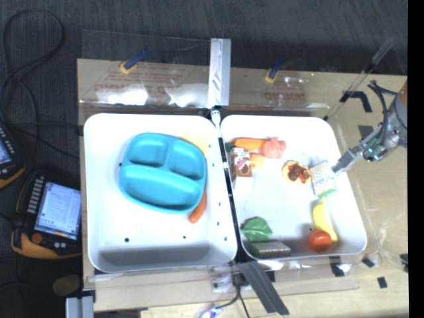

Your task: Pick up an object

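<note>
The right bin (344, 207) holds several small things: an orange carrot (248, 143), a pink toy (273, 147), a small brown box (242, 163), a yellow and red piece (296, 171), a white and green packet (322, 179), a banana (324, 218), a red tomato (319, 240), a green leaf (256, 228) and a grey ridged block (269, 248). My gripper (351, 156) hangs over the bin's right rim, just right of the packet, pointing down and left. Nothing shows in its grasp.
The left bin (106, 244) holds a large blue divided tray (163, 171), with an orange stick (198, 211) at its lower right and a yellow piece (196, 140) behind it. A metal divider (225, 177) separates the bins. Clear plastic sheets lie behind them.
</note>
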